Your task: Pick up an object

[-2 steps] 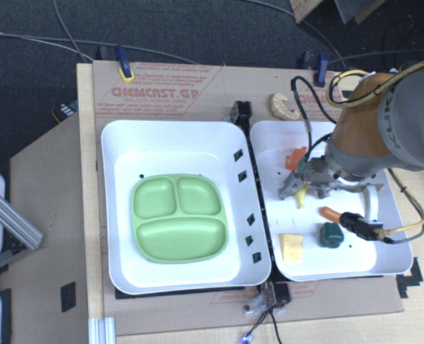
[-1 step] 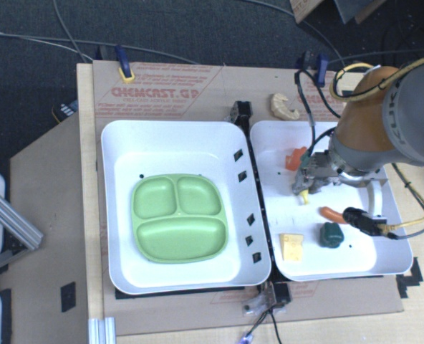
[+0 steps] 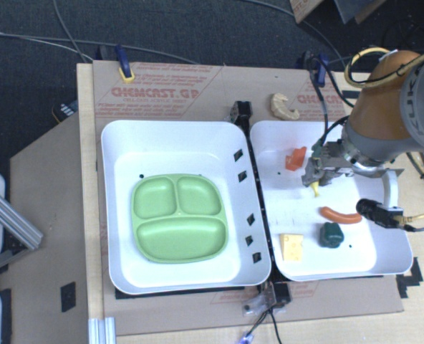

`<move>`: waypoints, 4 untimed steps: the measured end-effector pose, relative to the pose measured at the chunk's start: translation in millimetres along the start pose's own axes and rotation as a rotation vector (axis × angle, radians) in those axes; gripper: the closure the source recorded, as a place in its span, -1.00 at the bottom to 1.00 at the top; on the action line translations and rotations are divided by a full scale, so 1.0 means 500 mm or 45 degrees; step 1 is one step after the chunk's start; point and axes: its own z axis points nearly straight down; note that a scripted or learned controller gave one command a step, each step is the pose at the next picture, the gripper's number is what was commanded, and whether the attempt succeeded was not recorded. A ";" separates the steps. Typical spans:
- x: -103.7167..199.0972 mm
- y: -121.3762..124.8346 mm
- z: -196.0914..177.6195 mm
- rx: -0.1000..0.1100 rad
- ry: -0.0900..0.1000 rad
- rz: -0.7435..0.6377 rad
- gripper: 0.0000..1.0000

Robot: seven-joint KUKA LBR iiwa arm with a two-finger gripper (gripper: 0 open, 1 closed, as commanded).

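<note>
Four small objects lie in the right bin (image 3: 391, 260), and any of them could be the one to pick up. One orange block (image 3: 295, 159) sits toward the far left of that bin. One long orange piece (image 3: 340, 215), shaped like a sausage or carrot, lies near the middle. One dark green lump (image 3: 331, 235) rests just on its near side, close to touching it. One pale yellow square (image 3: 292, 246) lies at the near left of the bin, well apart from the orange block.

One arm (image 3: 384, 110) reaches in from the right, grey with an orange section. Its tool (image 3: 319, 172) hangs over the far part of the right bin, just right of the orange block and on the far side of the long orange piece. The tool's tips are too small and dark to make out, so I cannot tell how far apart they stand, and no object is seen held by it.

One green divided plate (image 3: 180, 218) with three compartments lies in the left bin (image 3: 119, 192).

Both bins sit on one brown worktop (image 3: 169, 84). Red printing along its far edge seems to read "CHEMCAST GP", though the letters are faint. One beige curved scrap (image 3: 284, 107) lies on the worktop beyond the right bin.
</note>
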 end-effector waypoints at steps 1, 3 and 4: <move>0.020 0.011 -0.105 -0.002 0.000 -0.003 1.00; 0.148 0.018 -0.213 0.005 0.005 -0.010 1.00; 0.235 0.023 -0.195 0.010 0.003 -0.006 1.00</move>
